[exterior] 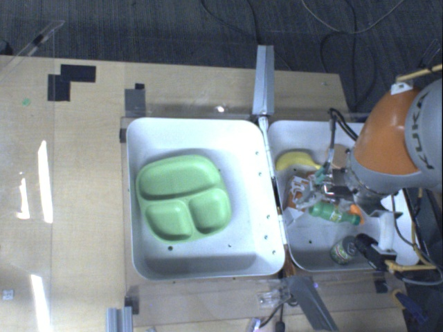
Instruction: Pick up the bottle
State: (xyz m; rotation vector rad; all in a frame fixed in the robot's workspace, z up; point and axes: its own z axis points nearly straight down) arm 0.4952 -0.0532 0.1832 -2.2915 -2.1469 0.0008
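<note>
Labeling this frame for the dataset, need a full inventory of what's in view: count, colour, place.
bins: 2, white, side by side on the bench, left and right.
divided tray: 1, light green, three compartments, in the left bin.
bottle: 1, green with an orange cap, lying on its side in the right bin, just below the gripper.
banana: 1, yellow, back left part of the right bin.
packet: 1, brown and white, crumpled, right bin, between banana and bottle.
can: 1, dark greenish, near front of the right bin.
cables: several, black, on the dark floor behind the bench.
arm: 1, grey with orange band, over the right bin.
gripper: 1, dark, above the bottle.
</note>
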